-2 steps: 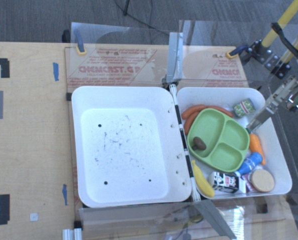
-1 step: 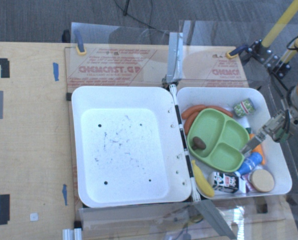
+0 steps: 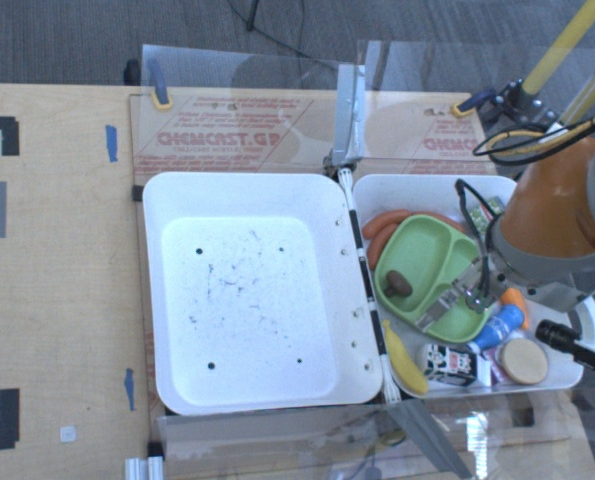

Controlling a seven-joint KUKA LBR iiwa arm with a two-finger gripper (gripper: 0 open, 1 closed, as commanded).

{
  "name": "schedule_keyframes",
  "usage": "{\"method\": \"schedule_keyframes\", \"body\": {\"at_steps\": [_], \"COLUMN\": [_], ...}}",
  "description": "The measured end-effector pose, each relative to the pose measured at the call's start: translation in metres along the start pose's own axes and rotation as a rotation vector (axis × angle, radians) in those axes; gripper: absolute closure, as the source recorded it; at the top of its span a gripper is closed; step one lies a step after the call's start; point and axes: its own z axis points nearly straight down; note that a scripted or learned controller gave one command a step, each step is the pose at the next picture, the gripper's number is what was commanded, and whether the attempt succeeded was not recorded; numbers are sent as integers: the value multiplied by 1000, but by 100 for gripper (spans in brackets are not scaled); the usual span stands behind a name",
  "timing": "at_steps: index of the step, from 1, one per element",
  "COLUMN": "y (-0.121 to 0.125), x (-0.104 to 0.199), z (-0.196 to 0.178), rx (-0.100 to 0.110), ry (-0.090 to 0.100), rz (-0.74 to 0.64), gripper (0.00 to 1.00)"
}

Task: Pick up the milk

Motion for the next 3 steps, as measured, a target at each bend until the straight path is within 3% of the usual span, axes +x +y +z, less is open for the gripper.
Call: {"method": "schedule_keyframes", "body": {"at_steps": [1, 2, 3], "y": [-1, -1, 26], "x": [-1, -1, -67], "z": [-9, -9, -122], "rx": [-2, -2, 2], "ry": [-2, -1, 1], "rz": [4, 4, -243], "gripper": [100, 0, 0]}}
